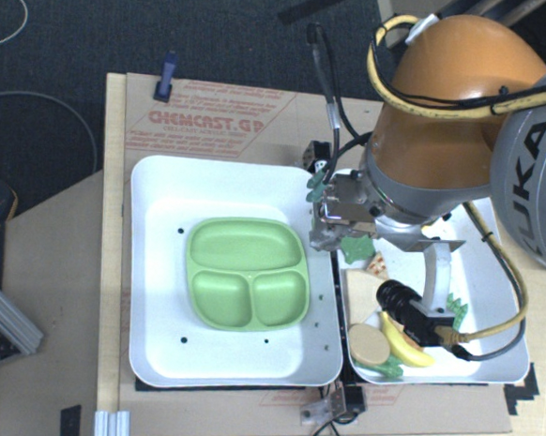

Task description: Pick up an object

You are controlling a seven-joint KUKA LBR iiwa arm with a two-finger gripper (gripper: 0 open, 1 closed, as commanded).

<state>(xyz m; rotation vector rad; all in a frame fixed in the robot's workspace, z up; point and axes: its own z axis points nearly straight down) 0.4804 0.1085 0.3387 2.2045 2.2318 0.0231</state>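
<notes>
Arm (453, 85) overhead, tool (338, 222) by green toy (357, 251) in rt bin (486, 255).

just one fixed cam up above the bench (215, 114), tilted down at a slant, pretty close in, left bin (143, 249) sits mid-frame, right bin (481, 268) in the lower right, arm (453, 85) crowding the upper right, dark floor (60, 55) along top and left edges

The left bin (148, 250) has a green plate (248, 273) in its middle. The white floor along its edges and corners is free. Over the right bin (485, 309), the big arm (451, 113) blocks the far side. At its near edge, a banana (404, 343) and a round tan disc (369, 344) sit close together.
</notes>
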